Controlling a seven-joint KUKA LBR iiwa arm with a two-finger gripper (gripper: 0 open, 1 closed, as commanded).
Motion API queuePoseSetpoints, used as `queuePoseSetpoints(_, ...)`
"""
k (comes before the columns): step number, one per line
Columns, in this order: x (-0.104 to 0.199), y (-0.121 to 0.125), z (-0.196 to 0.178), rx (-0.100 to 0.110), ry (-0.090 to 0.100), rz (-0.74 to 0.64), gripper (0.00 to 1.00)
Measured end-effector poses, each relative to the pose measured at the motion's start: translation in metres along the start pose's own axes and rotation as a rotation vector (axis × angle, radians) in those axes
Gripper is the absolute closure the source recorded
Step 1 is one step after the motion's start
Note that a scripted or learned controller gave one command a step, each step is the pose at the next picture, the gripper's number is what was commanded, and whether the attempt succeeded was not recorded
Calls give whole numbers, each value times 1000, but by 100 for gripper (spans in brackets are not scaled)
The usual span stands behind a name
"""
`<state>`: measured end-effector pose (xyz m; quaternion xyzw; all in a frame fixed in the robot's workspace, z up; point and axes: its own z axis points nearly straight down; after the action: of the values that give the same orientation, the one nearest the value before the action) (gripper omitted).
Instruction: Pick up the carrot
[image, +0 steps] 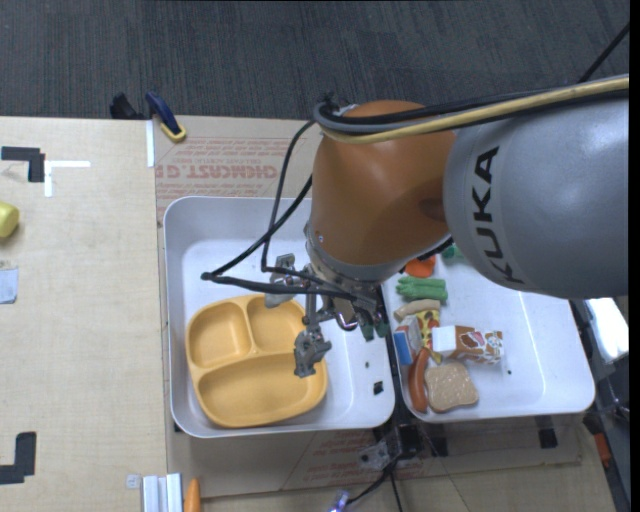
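Nearest the camera in the right bin (560, 395) lay a slice of toy bread (450, 386) with a reddish sausage (417, 377) just beside it, and behind them a small printed carton (475, 345). In the left bin (180, 300), a yellow divided plate (240, 370) took up the near half. The gripper (311, 350) hung over that plate's right edge, with nothing visible in its grasp. Its dark parts ran together against the cables, so it could not be told whether it was spread or pressed together.

Farther back in the right bin lay a green bean pod (422, 290). Just behind it was an orange-red piece that looked like the carrot (421, 267), half hidden under the arm's orange band (375, 185). It rested on the bin floor near the divide between the bins, apart from the gripper and in the other bin.

Judged from this, the task was at its start or between tries: the carrot was not lifted and the gripper was not yet over it. The gripper had yet to cross into the right bin, come down over the carrot among its close neighbours, close on it and raise it. Beyond the bins, a blue clamp (165, 116) sat at the bench's far edge.
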<state>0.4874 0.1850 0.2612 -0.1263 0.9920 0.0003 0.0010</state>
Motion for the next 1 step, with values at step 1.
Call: queuePoseSetpoints(1,-19,-24,167,3,-4,-113,0)
